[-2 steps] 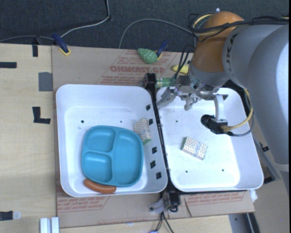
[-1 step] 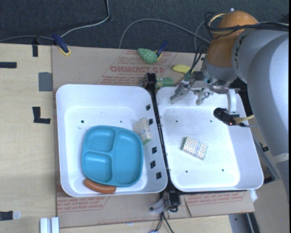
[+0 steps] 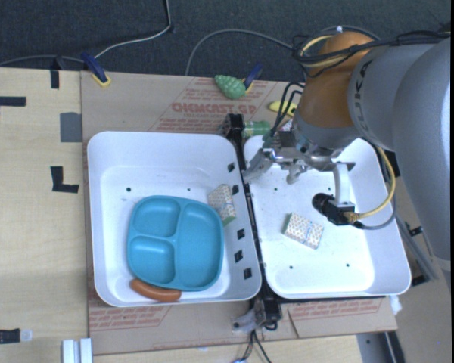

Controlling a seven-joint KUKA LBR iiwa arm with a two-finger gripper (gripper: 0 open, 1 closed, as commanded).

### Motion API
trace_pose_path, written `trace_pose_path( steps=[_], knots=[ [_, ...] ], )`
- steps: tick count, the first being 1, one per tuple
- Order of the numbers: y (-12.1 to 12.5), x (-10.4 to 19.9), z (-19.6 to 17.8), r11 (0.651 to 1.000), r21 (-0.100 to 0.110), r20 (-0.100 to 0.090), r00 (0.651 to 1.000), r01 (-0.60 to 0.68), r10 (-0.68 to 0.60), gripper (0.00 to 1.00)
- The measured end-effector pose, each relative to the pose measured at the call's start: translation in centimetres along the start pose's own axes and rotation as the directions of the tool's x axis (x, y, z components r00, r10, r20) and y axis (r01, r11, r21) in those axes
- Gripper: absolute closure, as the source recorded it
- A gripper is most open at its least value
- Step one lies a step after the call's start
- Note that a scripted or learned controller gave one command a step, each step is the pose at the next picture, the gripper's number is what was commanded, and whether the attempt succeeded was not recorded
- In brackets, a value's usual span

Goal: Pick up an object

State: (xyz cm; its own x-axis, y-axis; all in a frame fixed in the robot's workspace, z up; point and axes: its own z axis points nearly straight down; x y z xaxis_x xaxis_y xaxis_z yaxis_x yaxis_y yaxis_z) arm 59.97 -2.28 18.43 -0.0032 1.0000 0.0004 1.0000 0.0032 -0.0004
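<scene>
Patterned flat packet [image 3: 303,231] is lying flat, slightly skewed, on the floor of the right bin [image 3: 378,274], below and just right of the gripper [image 3: 276,167], apart from it. Small patterned block [image 3: 222,200] is sitting in the left bin [image 3: 106,203], left of and below the jaws, possibly touching the blue divided plate [image 3: 174,242]. Orange sausage [image 3: 155,290] is lying at that plate's lower edge, well apart from the jaws.

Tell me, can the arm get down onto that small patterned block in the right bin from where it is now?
Probably yes. The patterned block lies alone on bare floor of the right bin, nothing on top of it. The gripper hangs near the bin's upper left, a short move away.
</scene>
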Motion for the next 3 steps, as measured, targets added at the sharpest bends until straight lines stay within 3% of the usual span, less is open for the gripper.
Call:
trace_pose_path(
  steps=[1, 2, 3],
  knots=[
    [-2.8, -6.5, 0.0, 1.000, 0.001, 0.002, 1.000, -0.004, 0.004, 0.00],
    [-5.3, -8.1, 9.8, 1.000, -0.001, 0.000, 1.000, -0.003, 0.003, 0.00],
    [-5.2, -8.2, 8.8, 1.000, -0.005, 0.003, 1.000, -0.004, 0.004, 1.00]
  ],
)
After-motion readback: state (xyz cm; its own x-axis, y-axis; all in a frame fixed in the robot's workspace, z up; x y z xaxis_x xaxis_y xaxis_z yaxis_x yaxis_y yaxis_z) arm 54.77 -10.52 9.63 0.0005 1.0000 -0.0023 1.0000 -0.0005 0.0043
